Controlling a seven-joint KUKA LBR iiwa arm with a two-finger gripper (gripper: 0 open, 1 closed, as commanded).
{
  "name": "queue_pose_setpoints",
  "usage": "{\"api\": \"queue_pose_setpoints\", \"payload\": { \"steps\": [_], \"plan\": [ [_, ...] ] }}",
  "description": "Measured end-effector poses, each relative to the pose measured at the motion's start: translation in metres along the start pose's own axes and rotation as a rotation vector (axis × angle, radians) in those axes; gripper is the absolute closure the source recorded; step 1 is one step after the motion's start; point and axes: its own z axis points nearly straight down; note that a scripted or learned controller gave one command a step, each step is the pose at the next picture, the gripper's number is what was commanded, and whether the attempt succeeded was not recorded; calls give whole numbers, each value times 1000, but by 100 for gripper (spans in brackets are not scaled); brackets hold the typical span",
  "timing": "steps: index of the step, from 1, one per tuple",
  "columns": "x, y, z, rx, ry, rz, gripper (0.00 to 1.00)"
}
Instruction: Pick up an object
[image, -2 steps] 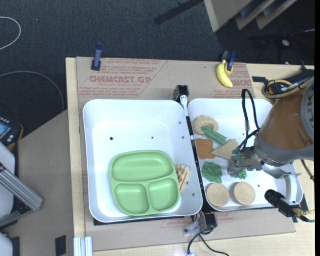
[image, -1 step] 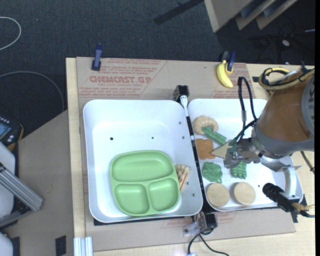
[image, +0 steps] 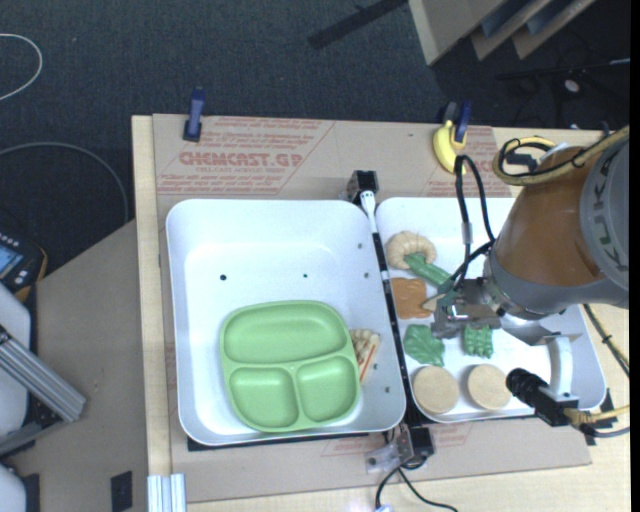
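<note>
Several small toy foods cluster in right white bin (image: 590, 372); gripper (image: 462, 312) hovers above green leafy plastic piece (image: 424, 346), jaw state unclear. Piece likely light, rigid; pinch narrow middle.

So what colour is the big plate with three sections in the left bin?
Light green. The plate shows best in the camera view.

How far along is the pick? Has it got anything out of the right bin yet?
Nothing looks picked yet. The gripper is low in the right bin, over the toy food: green pieces, an orange-brown piece and two round tan discs lie on the bin floor. I cannot see any item held. Still left: the grasp and the lift. The green divided tray sits in the left bin.
</note>
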Motion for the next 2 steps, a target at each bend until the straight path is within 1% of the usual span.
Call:
{"api": "queue_pose_setpoints", "payload": {
  "steps": [1, 2],
  "plan": [
    [59, 1, -44, -5, 0, -3, 100],
    [76, 0, -37, 2, 0, 1, 100]
  ]
}}
